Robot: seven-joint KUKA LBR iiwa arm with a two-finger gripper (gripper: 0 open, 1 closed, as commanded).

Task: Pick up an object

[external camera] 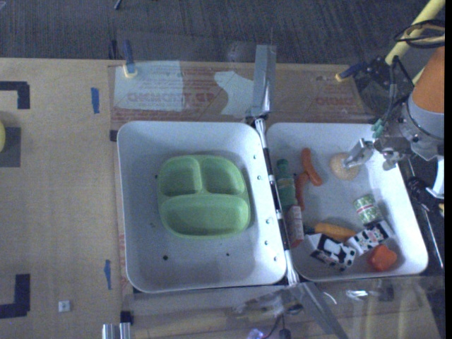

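- The arm (431, 97) is cut off by the right edge; just its orange band and wrist show.
- The hand (373, 154) is blurred, and its fingers cannot be made out.
- A yellow thing (2, 137) on the worktop (56, 210) is cut by the left edge.
- The print on the small can (365, 207) and the black-and-white cartons (351, 245) is too small to read.

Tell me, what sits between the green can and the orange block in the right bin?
In the camera view, a black-and-white carton lies between the green can and the orange block.
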